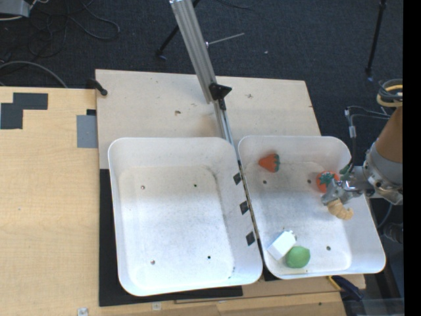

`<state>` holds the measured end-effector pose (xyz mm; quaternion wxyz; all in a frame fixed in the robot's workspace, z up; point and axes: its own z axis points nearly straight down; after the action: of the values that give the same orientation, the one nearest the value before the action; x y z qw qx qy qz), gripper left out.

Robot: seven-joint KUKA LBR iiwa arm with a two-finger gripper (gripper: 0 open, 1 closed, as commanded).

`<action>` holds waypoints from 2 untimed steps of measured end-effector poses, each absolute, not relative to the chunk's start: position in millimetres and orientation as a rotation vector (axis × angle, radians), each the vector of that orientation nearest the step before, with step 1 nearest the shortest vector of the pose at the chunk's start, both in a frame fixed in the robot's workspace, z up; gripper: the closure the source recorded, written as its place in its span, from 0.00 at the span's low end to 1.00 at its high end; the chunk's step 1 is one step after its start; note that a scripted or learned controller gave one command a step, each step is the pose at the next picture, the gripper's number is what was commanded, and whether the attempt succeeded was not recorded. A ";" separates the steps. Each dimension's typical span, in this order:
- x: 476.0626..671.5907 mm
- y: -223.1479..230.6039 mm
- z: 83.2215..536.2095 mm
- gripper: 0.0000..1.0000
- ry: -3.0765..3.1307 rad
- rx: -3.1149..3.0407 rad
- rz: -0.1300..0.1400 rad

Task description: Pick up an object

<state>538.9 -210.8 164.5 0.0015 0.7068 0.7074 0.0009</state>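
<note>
The gripper (334,191) sits low over the right bin (358,255), near that bin's right wall, with the arm (388,160) reaching in from the right edge. Whether its jaws are open or shut cannot be told; the metal parts there are too small and cluttered to read.

An orange toy (325,180) with a bit of green on it lies just left of the gripper, touching or nearly touching it. A tan piece (341,210) lies just on the near side of the gripper. Whether either one is between the jaws cannot be told.

A red toy (268,162) with a green end lies at the far left of the same bin, well apart from the gripper. A white block (281,245) and a green ball (297,257) lie touching each other at the bin's near edge.

The left bin (171,209) stands beside it.
</note>
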 end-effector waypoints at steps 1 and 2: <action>539.9 -211.9 217.3 1.00 2.221 2.217 0.002; 530.3 -165.6 209.6 1.00 2.225 2.222 -0.002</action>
<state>530.3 -165.6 209.6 -0.0016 0.7066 0.7076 -0.0007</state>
